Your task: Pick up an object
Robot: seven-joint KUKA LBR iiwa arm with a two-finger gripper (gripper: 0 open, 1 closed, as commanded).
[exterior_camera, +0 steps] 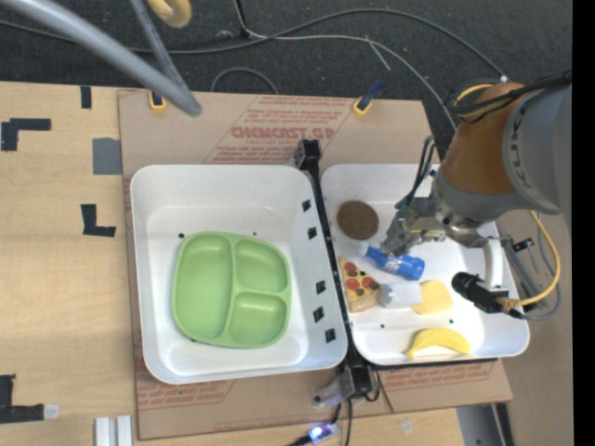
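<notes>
While the gripper (402,240) hovers just over the blue bottle (394,263) — grip state, can't tell.
Looks light, stiff, slick plastic — I'd pinch across its middle, right of the pizza slice (359,284).

In the right bin (502,342) we see five small objects. A brown round cookie (357,218) lies flat near the bin's upper left. Below it a blue bottle (395,264) with a white end lies on its side, slanting down to the right. A pizza slice (360,284) lies flat by the left wall. A yellow cheese wedge (434,296) sits to its right, and a banana (439,344) lies curved along the near wall.
</notes>
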